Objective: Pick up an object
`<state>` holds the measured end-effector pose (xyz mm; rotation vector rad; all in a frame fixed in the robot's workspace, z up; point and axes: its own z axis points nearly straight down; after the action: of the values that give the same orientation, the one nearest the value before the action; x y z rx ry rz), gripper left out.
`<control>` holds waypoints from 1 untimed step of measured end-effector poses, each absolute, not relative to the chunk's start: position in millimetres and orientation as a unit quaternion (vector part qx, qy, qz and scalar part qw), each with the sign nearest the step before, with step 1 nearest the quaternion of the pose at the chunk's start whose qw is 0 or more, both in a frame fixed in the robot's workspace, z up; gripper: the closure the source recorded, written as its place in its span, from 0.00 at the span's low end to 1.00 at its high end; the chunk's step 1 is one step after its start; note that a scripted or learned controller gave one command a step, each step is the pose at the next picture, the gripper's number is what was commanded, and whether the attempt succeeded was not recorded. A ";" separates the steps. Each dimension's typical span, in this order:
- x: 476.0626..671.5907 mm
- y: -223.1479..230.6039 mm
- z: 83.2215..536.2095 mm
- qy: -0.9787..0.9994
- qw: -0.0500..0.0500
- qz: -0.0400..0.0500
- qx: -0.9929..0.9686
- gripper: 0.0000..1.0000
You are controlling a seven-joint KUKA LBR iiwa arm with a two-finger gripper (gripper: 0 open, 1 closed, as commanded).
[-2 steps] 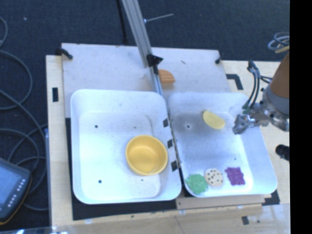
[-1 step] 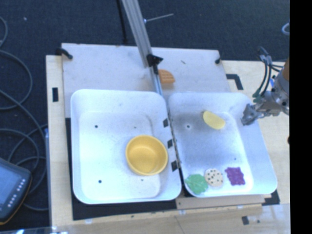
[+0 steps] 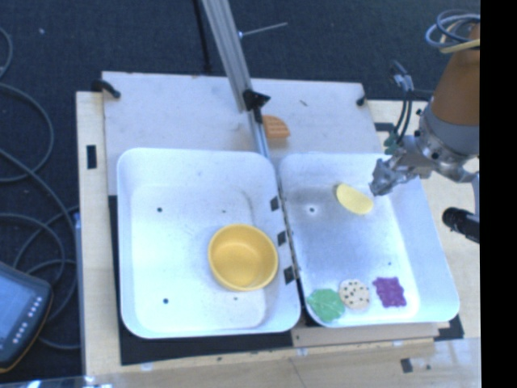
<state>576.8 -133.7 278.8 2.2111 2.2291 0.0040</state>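
Observation:
In the right bin (image 3: 420, 241) a flat yellow piece (image 3: 354, 199) lies near the far side. My gripper (image 3: 380, 183) hangs just to its right, at the piece's edge, with the grey arm and orange band reaching in from the right. Along that bin's near edge sit a green piece (image 3: 325, 303), a spotted cookie-like piece (image 3: 354, 294) and a purple piece (image 3: 390, 291). A yellow bowl (image 3: 242, 256) stands in the left bin (image 3: 153, 217), toward its right side.
A slanted metal pole (image 3: 233, 55) rises from the divider between the bins at the back. An orange object (image 3: 275, 128) lies on the bench behind the bins. Cables and a tablet (image 3: 20, 314) lie on the floor to the left.

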 end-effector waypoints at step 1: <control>588.7 -86.9 263.6 0.709 0.000 -0.001 0.705 1.00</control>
<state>588.7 -86.9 263.6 2.2158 2.2266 -0.0018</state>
